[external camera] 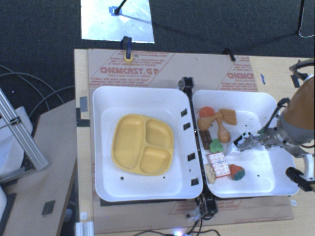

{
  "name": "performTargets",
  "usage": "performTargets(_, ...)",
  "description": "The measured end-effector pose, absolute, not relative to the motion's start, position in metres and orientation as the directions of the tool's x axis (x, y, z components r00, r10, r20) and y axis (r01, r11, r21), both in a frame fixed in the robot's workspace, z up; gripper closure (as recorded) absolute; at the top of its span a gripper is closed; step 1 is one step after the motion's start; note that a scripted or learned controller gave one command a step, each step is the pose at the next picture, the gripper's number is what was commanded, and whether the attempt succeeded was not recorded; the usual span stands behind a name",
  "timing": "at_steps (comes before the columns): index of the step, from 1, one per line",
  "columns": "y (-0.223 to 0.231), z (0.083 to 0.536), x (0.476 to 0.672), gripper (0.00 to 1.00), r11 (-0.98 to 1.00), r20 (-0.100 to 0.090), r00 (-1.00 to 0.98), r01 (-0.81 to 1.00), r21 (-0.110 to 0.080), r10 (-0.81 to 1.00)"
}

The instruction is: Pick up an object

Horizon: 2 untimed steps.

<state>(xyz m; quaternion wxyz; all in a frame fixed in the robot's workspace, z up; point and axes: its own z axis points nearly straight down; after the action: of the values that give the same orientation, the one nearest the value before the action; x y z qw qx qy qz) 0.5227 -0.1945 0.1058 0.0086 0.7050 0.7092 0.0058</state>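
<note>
Hand [239,142] hovered low in right bin [266,181], right of frame, just right of green piece [216,145]; finger opening could not be told, nothing seen held

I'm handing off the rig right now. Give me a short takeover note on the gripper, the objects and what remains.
Gripper: low in the right bin, nothing seen between its fingers; open or shut unclear.
Objects: small toys clustered along that bin's left side, including a green piece, a wooden piece and a checked block.
Left bin: yellow divided plate.
Done: no pick visible.
Left: grasp and lift one object.
</note>
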Motion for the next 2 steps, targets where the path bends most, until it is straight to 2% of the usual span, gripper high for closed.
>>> performTargets(1,-0.207,0.112,0.557,0.0,0.005,-0.002,-0.005,1.0,0.009,1.0)
performTargets(2,-0.207,0.083,0.487,0.0,-0.002,0.002,0.002,1.0,-0.004,1.0)
